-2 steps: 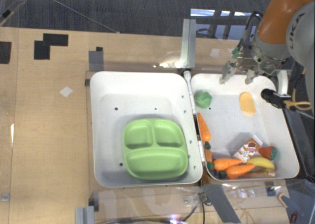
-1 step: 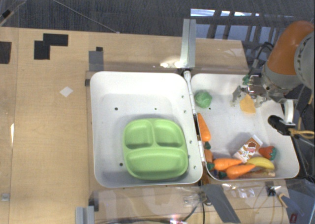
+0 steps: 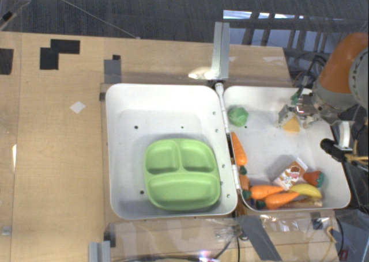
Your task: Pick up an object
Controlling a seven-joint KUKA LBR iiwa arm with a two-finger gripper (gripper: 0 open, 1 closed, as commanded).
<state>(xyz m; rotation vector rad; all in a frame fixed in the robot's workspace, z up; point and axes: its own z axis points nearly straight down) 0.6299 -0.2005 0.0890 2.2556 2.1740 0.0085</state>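
Note:
My gripper (image 3: 297, 118) is low in the upper right part of the right bin (image 3: 265, 97), under the grey arm with its orange band (image 3: 346, 65). Its fingers stand open and spread, one on each side of a small yellow wedge (image 3: 292, 126) that lies on the bin floor. A green leafy ball (image 3: 237, 116) sits by the bin's left wall. Along the front lie an orange carrot (image 3: 238, 150), more carrots (image 3: 275, 196), a yellow banana (image 3: 306, 190) and a small printed carton (image 3: 290, 175).
The left bin (image 3: 124, 111) holds a green divided plate (image 3: 181, 173). A metal divider post (image 3: 221, 48) stands at the back between the bins. Black cables and arm parts (image 3: 340, 145) hang over the right bin's right edge.

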